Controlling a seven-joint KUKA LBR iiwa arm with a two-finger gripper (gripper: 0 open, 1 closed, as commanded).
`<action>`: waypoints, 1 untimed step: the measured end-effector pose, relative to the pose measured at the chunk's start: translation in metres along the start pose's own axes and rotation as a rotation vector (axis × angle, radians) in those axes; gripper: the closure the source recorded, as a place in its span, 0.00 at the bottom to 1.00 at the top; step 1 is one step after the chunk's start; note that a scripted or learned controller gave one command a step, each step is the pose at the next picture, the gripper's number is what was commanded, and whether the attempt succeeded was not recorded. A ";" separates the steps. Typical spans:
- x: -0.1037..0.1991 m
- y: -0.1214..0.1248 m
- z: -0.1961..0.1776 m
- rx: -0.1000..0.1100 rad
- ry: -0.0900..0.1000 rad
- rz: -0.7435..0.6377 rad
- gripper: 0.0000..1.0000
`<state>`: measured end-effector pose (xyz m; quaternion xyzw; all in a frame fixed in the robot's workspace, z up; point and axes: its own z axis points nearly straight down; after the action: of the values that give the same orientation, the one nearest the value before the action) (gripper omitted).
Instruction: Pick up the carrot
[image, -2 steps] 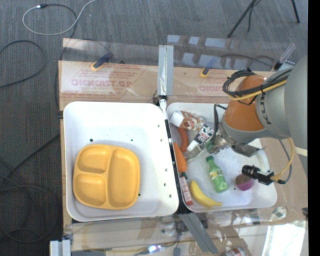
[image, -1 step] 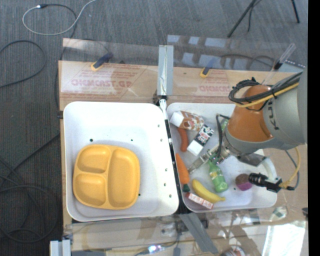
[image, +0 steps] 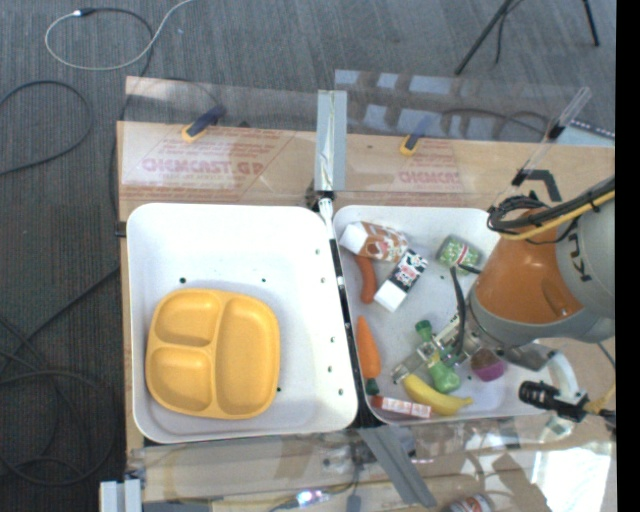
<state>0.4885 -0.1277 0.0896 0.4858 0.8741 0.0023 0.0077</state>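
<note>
The carrot (image: 368, 347) is a small orange stick with a green end. It lies lengthwise along the left wall of the right bin (image: 500, 218), near the front. My gripper (image: 436, 352) hangs low over the front middle of that bin, under the arm's orange band (image: 525, 282). It is a short way to the right of the carrot and apart from it, above a green fruit (image: 445, 378) and a banana (image: 436, 397). Nothing of the carrot is covered.
The right bin also holds a sausage (image: 367, 280), a white bottle (image: 354, 238), a black-and-white carton (image: 403, 274), a green can (image: 460, 252), a purple piece (image: 488, 369) and a red-and-white packet (image: 400, 407). A yellow divided plate (image: 213, 352) lies in the left bin (image: 230, 230).
</note>
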 end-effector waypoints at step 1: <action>-0.055 -0.036 0.000 0.004 0.002 -0.056 0.00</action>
<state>0.4873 -0.1937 0.0901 0.4609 0.8874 0.0007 0.0060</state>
